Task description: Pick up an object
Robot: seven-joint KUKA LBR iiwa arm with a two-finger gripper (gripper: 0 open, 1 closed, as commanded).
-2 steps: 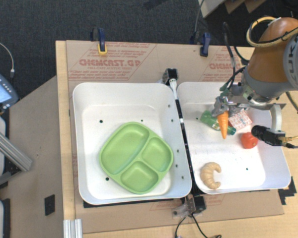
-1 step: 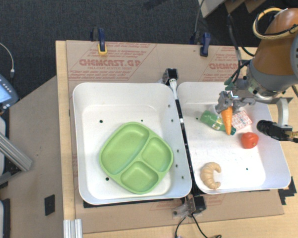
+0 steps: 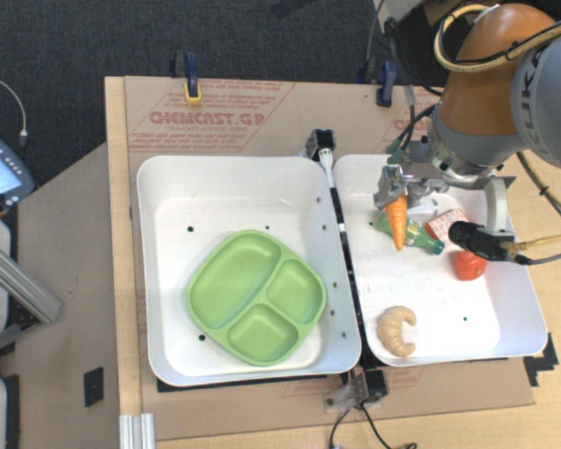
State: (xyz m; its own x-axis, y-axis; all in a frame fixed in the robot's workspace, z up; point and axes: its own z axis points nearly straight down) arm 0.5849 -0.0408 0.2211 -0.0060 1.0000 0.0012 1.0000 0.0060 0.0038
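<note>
A bench (image 3: 84, 251) is seen from above, topped with a brown cardboard sheet (image 3: 262, 120) on which red lettering is printed. The sheet is held at its far edge by two blue clamps, a left clamp (image 3: 189, 71) and a right clamp (image 3: 385, 80). Two shallow white bins are set directly on the cardboard, side by side and touching along their inner edges. The left bin (image 3: 164, 279) is placed near the middle of the sheet; the right bin (image 3: 514, 321) reaches toward the sheet's right edge. A black strip (image 3: 337, 218) is laid along the seam between the bins. Dark carpet (image 3: 75, 26) is visible beyond the bench.
</note>
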